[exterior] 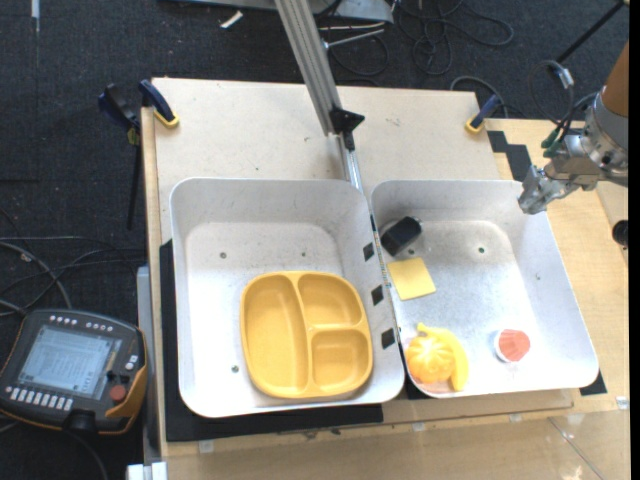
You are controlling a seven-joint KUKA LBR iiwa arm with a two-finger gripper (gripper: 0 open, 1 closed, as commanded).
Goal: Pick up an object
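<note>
**A:** Where does the grey two-finger gripper (533,196) sit?

**B:** At the upper right rim of the right-hand shallow white bin (555,298), near its two o'clock corner. It carries nothing; whether it is wide or narrow I cannot tell from this slant.

**A:** And what could it pick?

**B:** Four things lie in that bin. The small black block (401,234) is at about ten o'clock in the bin, the flat yellow square sponge (412,279) just below it, the crumpled yellow-orange soft toy (438,359) at seven o'clock, and the small red-and-white round disc (513,345) near five o'clock.

**A:** Which way from the gripper?

**B:** The disc lies roughly at six o'clock from it, and looks nearest. The block lies near nine o'clock, farther off. The yellow three-compartment plastic tray (305,334) is in the left-hand bin, farthest.
</note>
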